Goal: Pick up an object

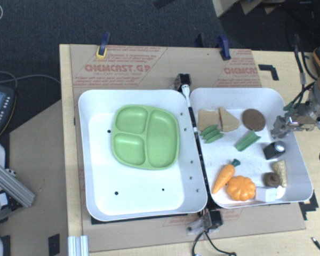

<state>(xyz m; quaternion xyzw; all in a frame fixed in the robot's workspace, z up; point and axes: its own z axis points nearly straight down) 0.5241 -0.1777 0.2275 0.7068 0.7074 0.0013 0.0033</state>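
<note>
Carrot sits at 6 o'clock in the right bin, touching the orange pumpkin; bread slices, green beans, a green pepper piece and a brown round patty crowd the 12 o'clock half. End effector hangs over the bin's 3 o'clock rim, near a black-and-white block; can't tell its opening. Left bin carries a green divided plate, both on a cardboard-covered tabletop over dark carpet.

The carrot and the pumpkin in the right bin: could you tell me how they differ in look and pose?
The carrot is long and tapered with a green top; the pumpkin is round and ribbed. The carrot lies slanted, its green end up and right, while the pumpkin sits squat. Both are orange, side by side near the front of the right bin.
</note>
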